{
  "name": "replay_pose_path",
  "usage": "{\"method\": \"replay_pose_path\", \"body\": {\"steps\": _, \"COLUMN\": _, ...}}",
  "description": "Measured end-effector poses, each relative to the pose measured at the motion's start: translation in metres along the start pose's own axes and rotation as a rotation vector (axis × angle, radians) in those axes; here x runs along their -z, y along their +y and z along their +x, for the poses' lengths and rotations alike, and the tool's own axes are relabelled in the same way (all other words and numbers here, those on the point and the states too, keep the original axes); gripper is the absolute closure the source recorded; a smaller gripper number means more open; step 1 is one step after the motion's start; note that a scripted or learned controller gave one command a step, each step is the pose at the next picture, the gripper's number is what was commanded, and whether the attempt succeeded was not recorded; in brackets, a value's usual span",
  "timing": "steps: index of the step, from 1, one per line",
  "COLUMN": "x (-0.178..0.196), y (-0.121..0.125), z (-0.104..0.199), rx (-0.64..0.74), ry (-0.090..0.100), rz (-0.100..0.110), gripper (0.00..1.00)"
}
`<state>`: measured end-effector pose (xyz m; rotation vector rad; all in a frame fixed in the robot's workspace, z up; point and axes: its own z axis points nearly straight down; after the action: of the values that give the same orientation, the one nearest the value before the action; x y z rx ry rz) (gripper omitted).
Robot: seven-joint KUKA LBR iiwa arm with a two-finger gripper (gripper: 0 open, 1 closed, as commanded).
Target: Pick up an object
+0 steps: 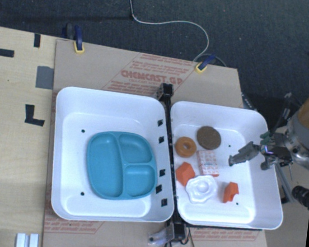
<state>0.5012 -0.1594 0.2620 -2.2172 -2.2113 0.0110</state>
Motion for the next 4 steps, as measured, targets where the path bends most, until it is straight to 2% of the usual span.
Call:
{"method": "replay_pose_path", "body": {"steps": 1, "x": 0.005, "y": 0.002, "z": 0.000, "rx": 0.004, "ry": -0.002, "rz": -0.011, "gripper": 0.00}}
{"method": "replay_pose_path", "body": {"steps": 2, "x": -0.058, "y": 0.004, "z": -0.003, "rx": 0.003, "ry": -0.001, "rz": -0.005, "gripper": 0.00}}
{"method": "replay_pose_path", "body": {"steps": 3, "x": -0.103, "y": 0.007, "z": -0.001, "rx": 0.003, "ry": -0.001, "rz": -0.005, "gripper": 0.00}}
{"method": "replay_pose_path", "body": {"steps": 4, "x": -0.146, "y": 0.004, "z": 0.003, "rx": 0.003, "ry": -0.009, "rz": -0.019, "gripper": 0.00}}
